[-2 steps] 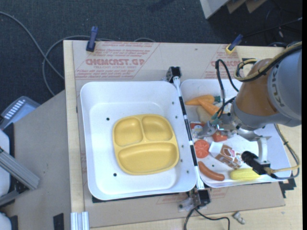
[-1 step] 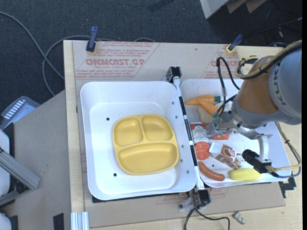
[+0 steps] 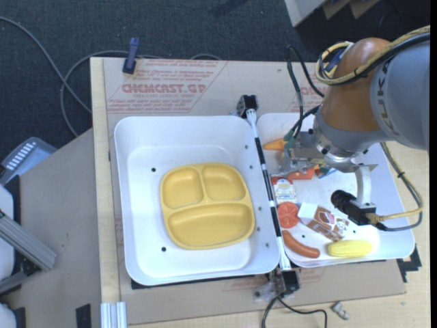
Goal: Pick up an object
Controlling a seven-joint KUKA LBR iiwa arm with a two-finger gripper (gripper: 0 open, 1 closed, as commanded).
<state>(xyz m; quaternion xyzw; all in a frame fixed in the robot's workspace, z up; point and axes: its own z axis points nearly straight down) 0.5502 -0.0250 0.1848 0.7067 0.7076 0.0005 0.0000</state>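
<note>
The arm reaches from the right — wrist bent down over the right bin — jaw state unclear.

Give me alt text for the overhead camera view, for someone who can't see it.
A grey and orange robot arm reaches from the right over the right white bin, which holds toy food: a tomato slice, a sausage and a corn cob. The left white bin holds a yellow divided plate.
</note>
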